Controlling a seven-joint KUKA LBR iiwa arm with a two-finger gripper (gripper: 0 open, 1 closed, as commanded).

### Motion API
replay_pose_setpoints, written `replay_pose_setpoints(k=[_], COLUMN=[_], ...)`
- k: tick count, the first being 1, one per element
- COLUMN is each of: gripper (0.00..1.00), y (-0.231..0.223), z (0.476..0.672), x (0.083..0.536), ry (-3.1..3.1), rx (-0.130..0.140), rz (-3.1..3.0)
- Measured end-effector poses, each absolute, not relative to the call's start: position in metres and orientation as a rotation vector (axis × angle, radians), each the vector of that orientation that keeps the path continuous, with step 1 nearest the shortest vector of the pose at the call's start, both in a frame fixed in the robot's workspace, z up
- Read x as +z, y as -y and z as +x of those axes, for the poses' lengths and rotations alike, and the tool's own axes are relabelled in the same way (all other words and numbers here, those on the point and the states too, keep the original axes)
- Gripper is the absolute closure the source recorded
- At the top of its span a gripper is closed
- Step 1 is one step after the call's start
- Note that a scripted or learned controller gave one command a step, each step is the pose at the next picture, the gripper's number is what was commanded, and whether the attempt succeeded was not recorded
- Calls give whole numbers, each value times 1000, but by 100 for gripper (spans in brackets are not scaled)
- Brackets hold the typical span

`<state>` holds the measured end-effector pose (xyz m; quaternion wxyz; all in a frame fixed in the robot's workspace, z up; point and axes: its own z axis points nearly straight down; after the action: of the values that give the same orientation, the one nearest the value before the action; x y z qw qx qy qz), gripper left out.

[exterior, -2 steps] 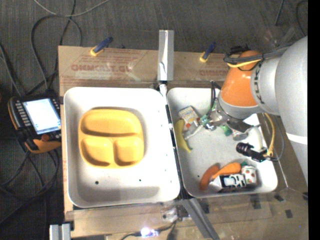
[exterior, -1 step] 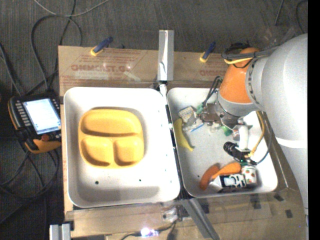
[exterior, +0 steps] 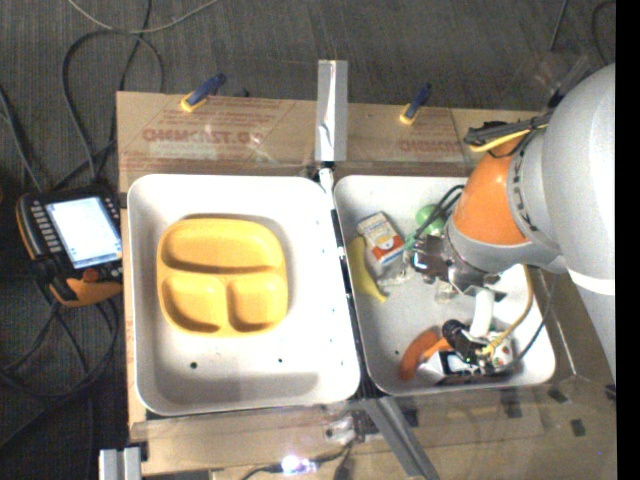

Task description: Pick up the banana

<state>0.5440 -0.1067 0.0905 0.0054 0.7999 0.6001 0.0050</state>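
At the near end of the right bin (exterior: 395, 318) lay an orange, carrot-like thing (exterior: 422, 351), well apart from the banana and not much of a threat to the pick. The trouble, as I judged it, sat further in. The banana (exterior: 367, 270) lay lengthwise hard against the bin's left wall, beside the divide from the left bin (exterior: 200, 373) with its yellow tray (exterior: 225, 273). With so little room on that side, a jaw coming down could strike the rim or skid off the curved skin and push the fruit along the wall instead of closing round it. The gripper (exterior: 437, 263) hung over the middle of the bin, to the right of the banana and not touching it. Whether the jaws were spread or closed I could not tell from where I stood, and I saw nothing between them. Just beyond, a small carton (exterior: 381, 236) stood close to the banana's far end, so a grab aimed too far up could catch it. A green thing (exterior: 432, 214) lay further back.
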Motion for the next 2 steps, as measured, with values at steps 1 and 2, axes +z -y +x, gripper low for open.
replay_pose_setpoints(k=[1, 2], gripper=[0, 0], y=[100, 93], z=[599, 653], x=[89, 254], ry=[-1646, -1468], rx=[4, -7], rz=[2667, 2775])
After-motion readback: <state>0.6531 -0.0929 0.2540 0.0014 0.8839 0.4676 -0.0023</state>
